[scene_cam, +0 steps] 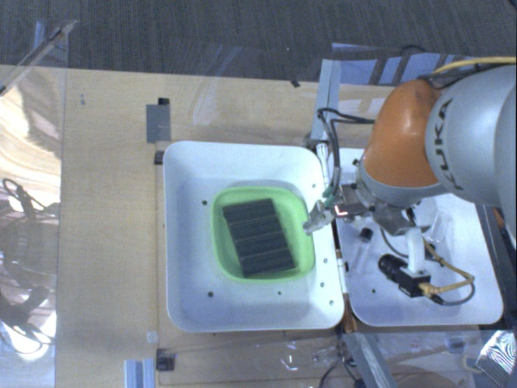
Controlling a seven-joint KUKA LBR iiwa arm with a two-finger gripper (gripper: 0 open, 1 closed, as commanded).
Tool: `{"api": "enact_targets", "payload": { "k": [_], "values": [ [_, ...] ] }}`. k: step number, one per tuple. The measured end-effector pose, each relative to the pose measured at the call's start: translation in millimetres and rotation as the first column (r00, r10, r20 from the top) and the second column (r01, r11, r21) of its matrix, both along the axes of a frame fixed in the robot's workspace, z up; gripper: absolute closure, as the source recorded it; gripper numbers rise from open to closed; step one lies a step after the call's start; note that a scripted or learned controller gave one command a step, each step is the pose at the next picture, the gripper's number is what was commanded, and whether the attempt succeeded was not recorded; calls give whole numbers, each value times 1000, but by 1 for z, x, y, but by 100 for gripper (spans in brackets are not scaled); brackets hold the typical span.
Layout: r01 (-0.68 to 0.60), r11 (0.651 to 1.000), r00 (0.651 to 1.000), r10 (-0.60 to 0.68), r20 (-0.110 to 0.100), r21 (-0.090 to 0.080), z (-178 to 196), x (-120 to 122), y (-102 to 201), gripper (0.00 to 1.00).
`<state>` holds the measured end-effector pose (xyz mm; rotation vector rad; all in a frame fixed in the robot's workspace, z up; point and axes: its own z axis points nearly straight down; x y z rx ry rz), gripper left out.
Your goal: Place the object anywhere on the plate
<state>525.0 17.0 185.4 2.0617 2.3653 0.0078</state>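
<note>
Claw [317, 219] poised over left bin's [182, 241] right rim; grip state cannot be told. Dark ridged object [258, 237] lying on green plate [223, 253], just left of claw, long axis running slightly diagonal, front to back.

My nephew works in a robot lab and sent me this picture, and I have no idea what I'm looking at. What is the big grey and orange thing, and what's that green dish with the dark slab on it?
This is one photo from a camera fixed above a workbench, looking down at a slant. The big grey shape with the orange band is a robot arm reaching in from the right. Its gripper, the part meant to grasp things, sits low near the seam between two shallow white bins; I can't tell what it is doing. The left bin holds a green plate, and a dark ridged rectangular block lies flat on the plate, tilted a little. The right bin sits partly under the arm. Judging by how things lie, the block is already on the plate, which is the job here.
</note>
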Motion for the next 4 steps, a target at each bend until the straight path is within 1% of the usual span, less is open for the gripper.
{"api": "enact_targets", "payload": {
  "k": [1,2,3,4],
  "values": [
    [23,1000,1000,-23,1,-1,0,24,-52,0],
    [46,999,999,-46,-1,-2,-3,-9,-112,0],
    [87,996,996,-87,2,-3,63,-31,-159,0],
    [-63,998,998,63,4,-6,119,-36,-223,0]
  ]
}}
